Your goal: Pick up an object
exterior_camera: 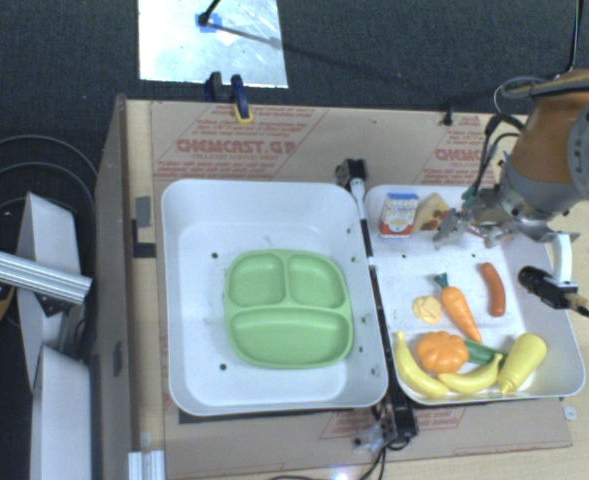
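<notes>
My gripper (469, 234) hangs over the back of the right bin (574, 368), just right of a tan cheese wedge (432, 208). It stands open, and nothing shows between its fingers. A small milk carton (399, 213) stands left of the cheese. Nearer the front lie a red sausage (492, 288), a carrot (460, 310), a pale yellow piece (427, 310), an orange pumpkin (442, 351), a banana (421, 373) and a yellow squash (522, 360).
The left bin (199, 268) holds a green divided plate (288, 306). A raised divider (368, 268) runs between the two bins. A black attachment (542, 288) on the arm juts over the right bin's right side. Cardboard (274, 138) lies behind the bins.
</notes>
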{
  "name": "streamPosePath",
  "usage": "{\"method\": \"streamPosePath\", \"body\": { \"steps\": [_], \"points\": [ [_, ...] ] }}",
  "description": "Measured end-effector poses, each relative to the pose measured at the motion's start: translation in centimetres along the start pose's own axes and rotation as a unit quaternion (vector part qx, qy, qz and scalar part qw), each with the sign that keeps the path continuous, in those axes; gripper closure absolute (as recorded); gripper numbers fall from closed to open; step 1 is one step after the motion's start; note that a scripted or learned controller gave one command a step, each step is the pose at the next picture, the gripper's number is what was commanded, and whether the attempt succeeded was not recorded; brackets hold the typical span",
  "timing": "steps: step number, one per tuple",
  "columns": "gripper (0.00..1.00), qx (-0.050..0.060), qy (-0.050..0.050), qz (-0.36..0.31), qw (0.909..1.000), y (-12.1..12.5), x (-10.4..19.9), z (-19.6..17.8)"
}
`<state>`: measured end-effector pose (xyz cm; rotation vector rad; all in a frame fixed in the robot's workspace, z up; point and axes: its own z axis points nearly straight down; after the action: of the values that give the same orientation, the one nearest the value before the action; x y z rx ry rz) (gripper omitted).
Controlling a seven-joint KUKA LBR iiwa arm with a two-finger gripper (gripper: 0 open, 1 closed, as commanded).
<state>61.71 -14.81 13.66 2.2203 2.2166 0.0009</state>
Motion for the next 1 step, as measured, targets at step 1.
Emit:
{"method": "streamPosePath", "body": {
  "steps": [1],
  "points": [
    [0.0, 0.003, 0.001, -0.001, 1.0, -4.34, 0.96, 0.09]
  ]
}}
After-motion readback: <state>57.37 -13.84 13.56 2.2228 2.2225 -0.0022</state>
